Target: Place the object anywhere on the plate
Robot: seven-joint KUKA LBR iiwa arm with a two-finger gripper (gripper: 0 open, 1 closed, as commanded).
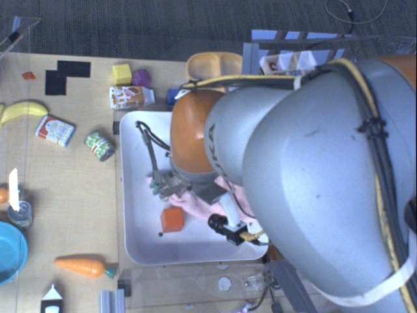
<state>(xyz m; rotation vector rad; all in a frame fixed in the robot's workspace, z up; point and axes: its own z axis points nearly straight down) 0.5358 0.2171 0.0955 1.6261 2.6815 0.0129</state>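
My gripper (158,186) hangs low over the middle of the white bin (140,246), with the big grey arm and its orange band covering the bin's right half. An orange-red cube (172,220) lies on the bin floor just below and right of the gripper, apart from it. A pink cloth (195,205) lies crumpled beside the cube, partly under the wrist. A blue plate (10,256) sits at the bench's lower left edge, far from the gripper.
On the wooden bench left of the bin lie a carrot (79,265), a green can (100,145), a small carton (55,130), a banana (23,111), a juice box (130,96), a yellow cube (121,74) and a purple ball (141,78). A tan bowl (212,64) stands behind the bin.
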